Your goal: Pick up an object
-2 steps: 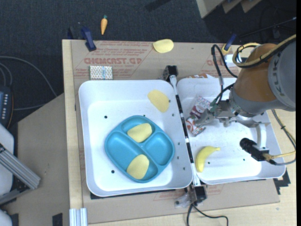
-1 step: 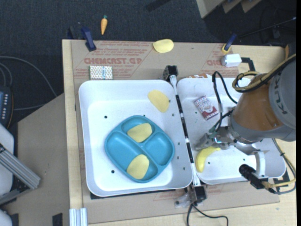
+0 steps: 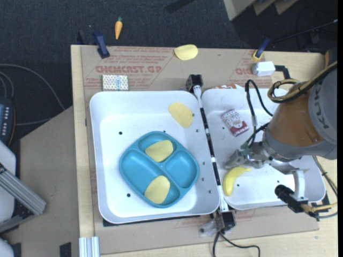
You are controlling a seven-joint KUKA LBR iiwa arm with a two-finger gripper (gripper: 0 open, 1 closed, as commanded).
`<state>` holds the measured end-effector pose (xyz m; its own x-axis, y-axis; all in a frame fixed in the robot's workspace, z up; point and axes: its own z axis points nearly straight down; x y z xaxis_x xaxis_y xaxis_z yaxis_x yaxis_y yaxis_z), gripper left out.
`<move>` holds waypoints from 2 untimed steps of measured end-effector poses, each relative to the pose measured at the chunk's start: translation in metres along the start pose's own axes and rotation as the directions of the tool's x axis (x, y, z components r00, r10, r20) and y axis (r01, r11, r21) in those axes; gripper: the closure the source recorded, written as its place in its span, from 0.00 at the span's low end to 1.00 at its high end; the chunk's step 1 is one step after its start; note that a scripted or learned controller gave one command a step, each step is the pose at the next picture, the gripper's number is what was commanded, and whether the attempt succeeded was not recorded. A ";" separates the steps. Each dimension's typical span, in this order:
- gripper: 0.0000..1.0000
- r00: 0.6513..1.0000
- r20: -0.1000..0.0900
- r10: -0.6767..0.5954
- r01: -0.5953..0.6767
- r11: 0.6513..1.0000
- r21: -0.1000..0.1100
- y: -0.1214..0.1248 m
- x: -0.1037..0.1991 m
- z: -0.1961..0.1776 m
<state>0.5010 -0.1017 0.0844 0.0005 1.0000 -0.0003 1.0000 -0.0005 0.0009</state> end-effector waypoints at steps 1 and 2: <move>0.00 1.000 -0.002 0.000 0.000 1.000 0.003 -0.022 0.008 0.000; 0.00 1.000 -0.001 0.000 0.000 1.000 0.002 -0.022 0.009 0.000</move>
<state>0.4790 -0.0923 0.0843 0.0007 1.0000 0.0011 1.0000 -0.0007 -0.0006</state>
